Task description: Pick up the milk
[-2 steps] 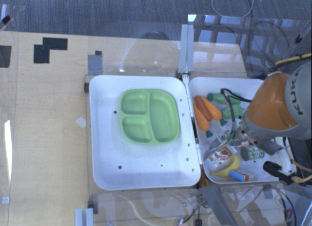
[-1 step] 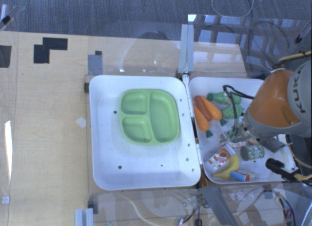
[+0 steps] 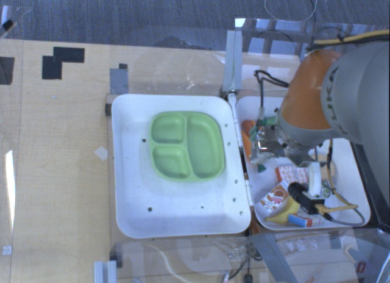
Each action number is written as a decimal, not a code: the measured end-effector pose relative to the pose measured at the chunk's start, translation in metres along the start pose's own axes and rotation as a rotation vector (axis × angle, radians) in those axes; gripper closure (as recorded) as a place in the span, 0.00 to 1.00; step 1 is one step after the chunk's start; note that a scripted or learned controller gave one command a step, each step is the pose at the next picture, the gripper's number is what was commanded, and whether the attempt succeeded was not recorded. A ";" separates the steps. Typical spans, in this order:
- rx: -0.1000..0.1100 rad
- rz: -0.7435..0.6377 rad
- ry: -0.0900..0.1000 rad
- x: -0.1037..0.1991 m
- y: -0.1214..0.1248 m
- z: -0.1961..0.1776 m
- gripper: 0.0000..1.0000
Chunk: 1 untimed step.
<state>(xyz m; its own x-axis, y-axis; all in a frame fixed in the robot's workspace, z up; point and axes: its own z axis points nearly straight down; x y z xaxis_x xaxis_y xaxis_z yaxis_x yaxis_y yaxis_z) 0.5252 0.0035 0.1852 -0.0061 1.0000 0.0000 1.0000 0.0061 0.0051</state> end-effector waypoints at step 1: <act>0.003 0.193 0.000 0.033 0.007 0.001 1.00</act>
<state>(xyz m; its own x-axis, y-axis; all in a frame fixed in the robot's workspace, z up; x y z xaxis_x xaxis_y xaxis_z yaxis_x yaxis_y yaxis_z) 0.5323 0.0360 0.1842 0.1856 0.9826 0.0002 0.9826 -0.1856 0.0022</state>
